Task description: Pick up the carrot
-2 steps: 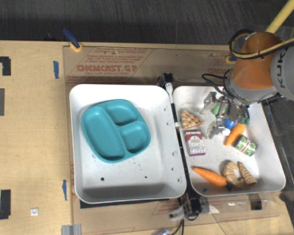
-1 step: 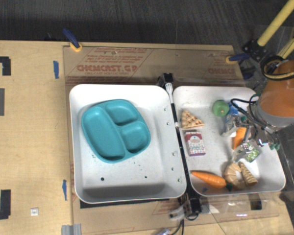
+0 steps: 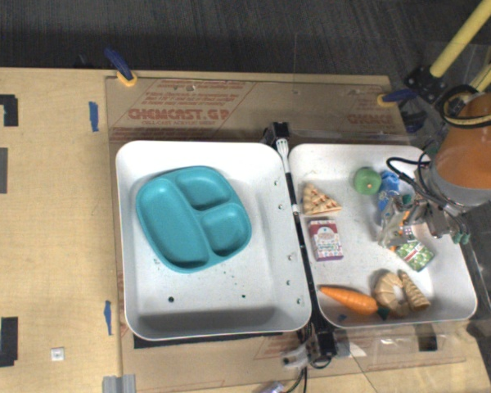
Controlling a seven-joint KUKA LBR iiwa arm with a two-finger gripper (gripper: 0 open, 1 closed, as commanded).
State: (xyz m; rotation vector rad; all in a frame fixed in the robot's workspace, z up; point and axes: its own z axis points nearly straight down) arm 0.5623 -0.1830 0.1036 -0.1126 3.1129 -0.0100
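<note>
Carrot (image 3: 349, 300) lies at right bin's (image 3: 458, 305) near edge.
Gripper (image 3: 401, 219) above bin's far right; grip state can't be told.

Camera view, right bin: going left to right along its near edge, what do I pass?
Carrot → brown toy pile touching the carrot's right end → the bin's right rim.

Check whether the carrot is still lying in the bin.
Lying in the right bin, yes: the carrot rests flat near its front edge, away from the gripper.
</note>
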